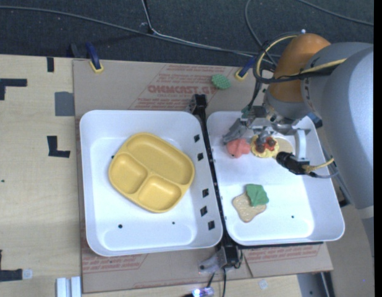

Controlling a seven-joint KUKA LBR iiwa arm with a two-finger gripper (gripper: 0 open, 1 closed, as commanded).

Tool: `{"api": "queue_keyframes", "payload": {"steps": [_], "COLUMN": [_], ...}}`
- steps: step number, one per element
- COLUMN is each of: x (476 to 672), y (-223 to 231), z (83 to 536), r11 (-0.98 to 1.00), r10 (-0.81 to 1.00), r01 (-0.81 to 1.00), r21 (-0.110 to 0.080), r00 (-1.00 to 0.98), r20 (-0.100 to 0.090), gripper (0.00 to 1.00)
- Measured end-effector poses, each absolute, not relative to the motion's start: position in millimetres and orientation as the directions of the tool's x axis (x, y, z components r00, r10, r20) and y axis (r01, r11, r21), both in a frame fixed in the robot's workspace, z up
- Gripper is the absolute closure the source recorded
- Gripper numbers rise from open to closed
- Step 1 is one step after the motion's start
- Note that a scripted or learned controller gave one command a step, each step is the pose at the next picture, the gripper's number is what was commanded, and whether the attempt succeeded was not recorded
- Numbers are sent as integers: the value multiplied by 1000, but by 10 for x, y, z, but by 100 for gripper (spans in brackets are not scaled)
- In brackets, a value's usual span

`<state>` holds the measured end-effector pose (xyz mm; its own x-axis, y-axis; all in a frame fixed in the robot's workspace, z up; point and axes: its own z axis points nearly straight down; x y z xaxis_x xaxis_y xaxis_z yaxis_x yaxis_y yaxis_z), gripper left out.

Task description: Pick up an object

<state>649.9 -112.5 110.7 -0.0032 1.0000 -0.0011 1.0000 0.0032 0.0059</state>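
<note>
A yellow divided plate lay in the left bin. In the right bin, a soft pink lump lay near the far edge, a green piece on a tan piece nearer. The pincer hovered just beside the pink lump; its opening could not be told.

Yellow three-compartment plate lies tilted in left white bin. Right white bin just beside it, black divider strip between. Both sit on cardboard sheet. Small green knobbly object on cardboard behind bins. Black cables cross dark floor.
</note>
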Motion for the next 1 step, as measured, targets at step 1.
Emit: {"api": "queue_keyframes", "payload": {"steps": [1], "x": [6485], "y": [-1115], "z": [1174], "r11": [4], "r10": [1000], "r01": [1000], "r21": [0], "r00": [-4], "r20": [0], "gripper": [100]}}
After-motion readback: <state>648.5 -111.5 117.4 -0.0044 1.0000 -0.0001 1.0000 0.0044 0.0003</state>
